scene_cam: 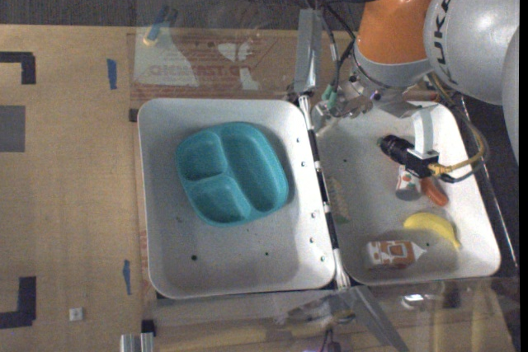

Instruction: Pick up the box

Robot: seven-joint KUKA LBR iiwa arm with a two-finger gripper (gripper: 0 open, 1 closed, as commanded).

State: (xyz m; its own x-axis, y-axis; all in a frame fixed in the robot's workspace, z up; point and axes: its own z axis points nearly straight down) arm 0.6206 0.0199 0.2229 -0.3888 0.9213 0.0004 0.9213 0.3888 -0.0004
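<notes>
Box [394,253] lies in the right bin [363,206], well apart from the hand [337,105], whose grip cannot be told.

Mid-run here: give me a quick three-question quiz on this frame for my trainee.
1. Multiple choice: the box lies in A) the bin on the view's left, B) the bin on the view's right, C) neither, on the bare bench.
2. True or false: the teal plate shares a bin with the banana.
3. Fill in: the teal plate is divided into ___ compartments.

Key: 1 B, the right bin. 2 false, the banana is in the box's bin. 3 three.
</notes>
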